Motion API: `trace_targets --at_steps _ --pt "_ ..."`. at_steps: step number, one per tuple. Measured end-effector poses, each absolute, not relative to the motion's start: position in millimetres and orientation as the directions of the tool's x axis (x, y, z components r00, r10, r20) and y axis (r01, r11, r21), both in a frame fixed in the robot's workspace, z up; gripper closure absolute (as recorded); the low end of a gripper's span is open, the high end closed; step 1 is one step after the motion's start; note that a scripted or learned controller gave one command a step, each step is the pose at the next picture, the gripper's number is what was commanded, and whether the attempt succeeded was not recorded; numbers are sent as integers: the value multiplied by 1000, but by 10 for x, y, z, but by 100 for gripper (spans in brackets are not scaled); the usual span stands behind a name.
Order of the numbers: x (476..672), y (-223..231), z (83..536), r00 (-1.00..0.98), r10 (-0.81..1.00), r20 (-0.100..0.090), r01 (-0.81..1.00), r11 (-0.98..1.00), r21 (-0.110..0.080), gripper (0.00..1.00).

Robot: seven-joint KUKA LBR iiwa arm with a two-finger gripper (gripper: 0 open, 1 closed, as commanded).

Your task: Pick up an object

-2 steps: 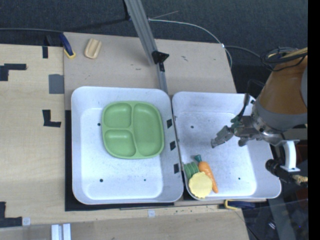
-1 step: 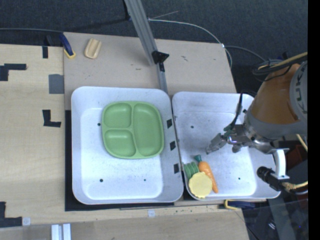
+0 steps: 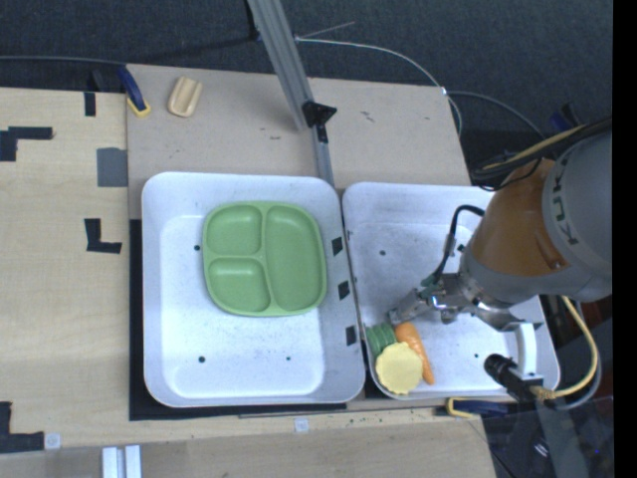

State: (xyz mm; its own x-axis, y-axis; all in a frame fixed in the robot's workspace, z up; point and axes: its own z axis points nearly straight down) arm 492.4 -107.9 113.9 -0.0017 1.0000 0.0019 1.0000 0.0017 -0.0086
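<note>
In the right bin [image 3: 398,217], a small pile sits in the front left corner: an orange carrot [image 3: 415,347], a pale yellow round piece [image 3: 399,369] and a green piece [image 3: 379,338] against the bin's left wall. My gripper [image 3: 411,310] reaches in from the right, low over the bin floor, with its tip just above and behind the carrot's top end. The view shows nothing held in it. The grey arm with its orange band [image 3: 518,237] covers the right part of this bin.
A green three-compartment plate [image 3: 266,257] lies in the left bin [image 3: 169,357]. A metal pole [image 3: 289,58] slants over the bench behind the bins. A small tan object [image 3: 184,97] and a blue-yellow clip [image 3: 133,91] lie at the back left.
</note>
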Motion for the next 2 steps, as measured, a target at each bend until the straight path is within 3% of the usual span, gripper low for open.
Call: trace_targets --at_steps 1,2 --pt "4935 -1084 1270 -2 1000 2 1000 2 -5 100" --pt "4890 -1091 1882 -1 1000 -1 1000 1 4 100"
